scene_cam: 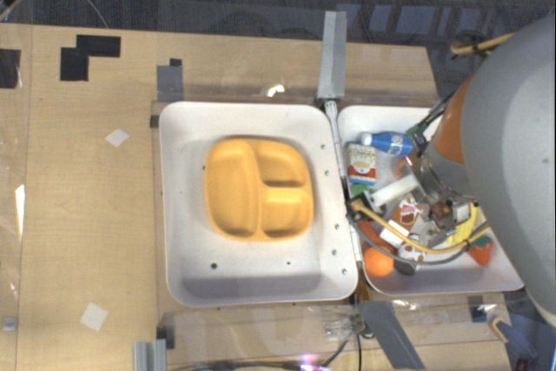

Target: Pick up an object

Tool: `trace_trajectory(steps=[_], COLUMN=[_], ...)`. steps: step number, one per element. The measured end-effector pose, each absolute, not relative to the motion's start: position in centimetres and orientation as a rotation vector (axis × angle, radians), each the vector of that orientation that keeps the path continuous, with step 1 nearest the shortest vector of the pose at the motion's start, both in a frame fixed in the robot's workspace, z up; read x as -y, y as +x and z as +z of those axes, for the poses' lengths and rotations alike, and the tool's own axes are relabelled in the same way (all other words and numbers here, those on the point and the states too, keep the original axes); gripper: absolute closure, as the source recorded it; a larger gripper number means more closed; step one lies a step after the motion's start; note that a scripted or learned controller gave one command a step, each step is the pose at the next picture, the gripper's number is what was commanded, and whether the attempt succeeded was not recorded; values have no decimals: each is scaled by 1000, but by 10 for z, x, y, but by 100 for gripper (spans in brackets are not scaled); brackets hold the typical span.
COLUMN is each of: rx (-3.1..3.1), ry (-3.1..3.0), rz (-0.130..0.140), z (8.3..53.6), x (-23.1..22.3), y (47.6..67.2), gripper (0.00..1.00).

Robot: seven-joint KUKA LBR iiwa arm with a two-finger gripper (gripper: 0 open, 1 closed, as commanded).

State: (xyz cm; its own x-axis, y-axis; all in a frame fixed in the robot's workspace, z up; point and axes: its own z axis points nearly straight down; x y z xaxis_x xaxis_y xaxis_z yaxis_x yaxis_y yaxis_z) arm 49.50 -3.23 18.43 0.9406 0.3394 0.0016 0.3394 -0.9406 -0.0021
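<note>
The right bin [499, 278] holds a jumble of small objects. A blue and white bottle [387, 141] lies at its far left, with a small red and green carton [361, 165] just in front of it. An orange ball [379, 262] sits at the near left corner, next to a red item [372, 231]. A yellow banana-like piece [470, 226] and a red-orange piece with a green top [480, 252] lie near the front. My gripper [432, 211] hangs low over the middle of this pile, and the arm hides the bin's right side.
The left bin [187, 274] contains a yellow divided plate [258, 187] at its centre. A metal divider post [331, 56] rises between the two bins at the back. Wooden bench surface extends to the left.
</note>
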Motion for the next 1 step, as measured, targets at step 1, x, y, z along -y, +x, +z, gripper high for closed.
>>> trace_trajectory(steps=[1], rx=[367], ry=[-3122], rz=[0], z=[185], x=[164], y=[487], gripper=[0])
